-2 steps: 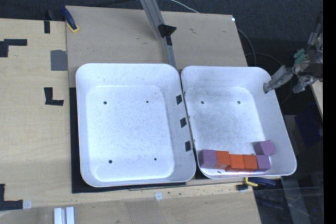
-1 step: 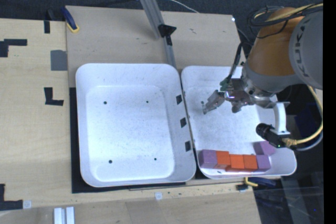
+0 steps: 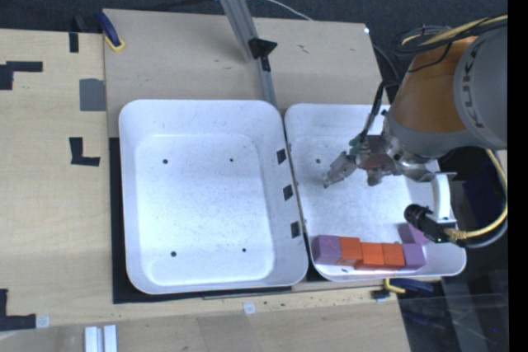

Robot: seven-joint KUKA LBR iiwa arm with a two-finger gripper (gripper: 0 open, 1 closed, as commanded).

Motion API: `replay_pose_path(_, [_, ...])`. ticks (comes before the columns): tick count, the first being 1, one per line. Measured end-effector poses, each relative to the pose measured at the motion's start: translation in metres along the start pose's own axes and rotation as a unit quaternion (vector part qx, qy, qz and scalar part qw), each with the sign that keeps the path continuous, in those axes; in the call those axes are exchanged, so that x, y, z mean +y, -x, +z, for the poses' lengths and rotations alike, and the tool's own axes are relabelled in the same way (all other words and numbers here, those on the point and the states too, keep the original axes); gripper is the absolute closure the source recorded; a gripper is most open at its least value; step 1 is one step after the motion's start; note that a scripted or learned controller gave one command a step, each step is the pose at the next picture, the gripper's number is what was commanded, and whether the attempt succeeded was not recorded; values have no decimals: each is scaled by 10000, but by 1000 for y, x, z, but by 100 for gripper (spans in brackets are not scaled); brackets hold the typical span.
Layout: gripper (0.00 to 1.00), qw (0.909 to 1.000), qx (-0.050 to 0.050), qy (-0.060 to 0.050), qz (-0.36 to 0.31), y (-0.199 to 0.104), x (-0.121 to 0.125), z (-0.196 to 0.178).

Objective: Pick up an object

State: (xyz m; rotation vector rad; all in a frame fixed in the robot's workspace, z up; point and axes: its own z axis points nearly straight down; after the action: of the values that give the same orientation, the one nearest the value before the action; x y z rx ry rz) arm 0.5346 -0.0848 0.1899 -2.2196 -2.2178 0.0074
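Along the near wall of the right bin point(image 3: 330, 124) lies a row of blocks: a purple block point(image 3: 328, 249) at the left, an orange block point(image 3: 351, 251) beside it, another orange block point(image 3: 392, 255), and a purple block point(image 3: 414, 251) at the right end. My gripper point(image 3: 337, 174) hangs over the middle of the right bin, above and apart from the blocks, its fingers pointing left and down. I see nothing between the fingers.
The left bin point(image 3: 132, 177) sits beside the right one, sharing a raised rim with black clips point(image 3: 288, 192). A slanted metal post point(image 3: 235, 4) rises behind the bins. The arm's grey and orange body point(image 3: 437, 103) covers the right bin's far right corner.
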Motion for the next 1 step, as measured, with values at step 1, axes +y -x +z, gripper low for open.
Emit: replay_pose_path(1, [0,10000,6,35,-13,-9,-18,-39])
